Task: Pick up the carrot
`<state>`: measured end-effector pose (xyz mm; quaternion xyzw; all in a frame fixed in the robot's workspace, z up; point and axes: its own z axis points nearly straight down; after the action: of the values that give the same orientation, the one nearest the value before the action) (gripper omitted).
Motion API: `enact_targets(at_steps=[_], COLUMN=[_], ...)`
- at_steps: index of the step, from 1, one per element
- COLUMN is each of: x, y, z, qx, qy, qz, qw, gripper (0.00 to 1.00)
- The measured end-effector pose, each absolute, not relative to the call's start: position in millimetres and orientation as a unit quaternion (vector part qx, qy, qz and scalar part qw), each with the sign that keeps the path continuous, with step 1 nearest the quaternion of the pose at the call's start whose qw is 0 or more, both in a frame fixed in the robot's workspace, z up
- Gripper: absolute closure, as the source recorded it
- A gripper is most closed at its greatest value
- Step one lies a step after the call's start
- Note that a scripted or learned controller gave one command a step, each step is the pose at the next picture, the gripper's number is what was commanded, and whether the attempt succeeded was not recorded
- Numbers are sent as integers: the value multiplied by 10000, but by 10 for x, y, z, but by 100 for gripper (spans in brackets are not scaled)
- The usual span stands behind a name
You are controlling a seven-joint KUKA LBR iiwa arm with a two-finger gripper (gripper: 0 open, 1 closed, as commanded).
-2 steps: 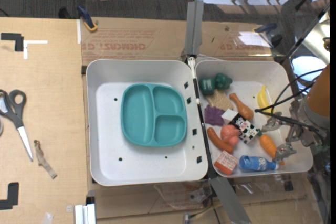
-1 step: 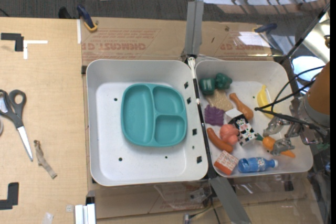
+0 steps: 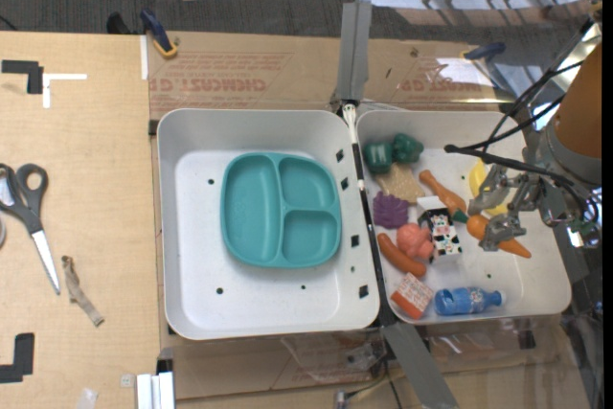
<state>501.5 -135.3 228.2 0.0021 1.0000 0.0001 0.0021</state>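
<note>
A carrot (image 3: 520, 249) with a green top lies in the right bin (image 3: 551, 297), near its right wall. My gripper (image 3: 498, 209) hangs right over it with its fingers apart. One fingertip (image 3: 505, 228) covers the carrot's middle and the other sits further back beside a yellow toy (image 3: 478, 177). Nothing is held between the fingers. A second slim orange piece (image 3: 442, 191), like a carrot, lies further left in the same bin.
The right bin also holds green vegetables (image 3: 394, 151), a purple piece (image 3: 389, 208), a pink toy (image 3: 414, 240), a black-and-white block (image 3: 442, 234), a red sausage (image 3: 391, 253) and a blue bottle (image 3: 468, 301). The left bin (image 3: 192, 292) holds a teal divided plate (image 3: 282, 209). Scissors (image 3: 29, 206) lie far left.
</note>
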Motion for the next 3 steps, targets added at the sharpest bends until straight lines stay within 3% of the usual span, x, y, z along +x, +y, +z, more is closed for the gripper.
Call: enact_targets(at_steps=[1,2,3], x=[4788,4916,4933], y=[-1436,-895,-892], z=[1121,1918,2006], qx=[-29,784,768], qy=[10000,9969,9970], qz=[0,1,-1], qw=[14,16,32], gripper=[100,100,100])
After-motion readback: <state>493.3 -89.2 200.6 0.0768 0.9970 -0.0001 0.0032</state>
